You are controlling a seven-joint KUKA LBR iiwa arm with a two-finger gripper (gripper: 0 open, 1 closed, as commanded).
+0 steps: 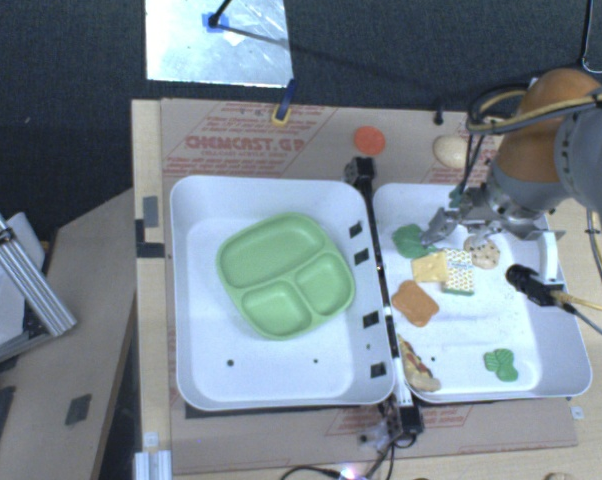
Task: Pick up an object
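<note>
Gripper [459, 223]: upper part of the right bin [566, 353], grip state impossible to tell.
Nearest items: green piece [409, 239], yellow slice [430, 267], cookie [484, 255] just below it.
Left bin [196, 298]: green divided plate [286, 274] at centre.

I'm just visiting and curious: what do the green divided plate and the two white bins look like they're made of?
Green divided plate: looks like molded plastic, matte pale green, with smooth rounded compartment edges and even colour. Left white bin and right white bin: probably thin formed plastic, slightly glossy, with soft rounded rims and corners; the picture can't confirm it.
</note>
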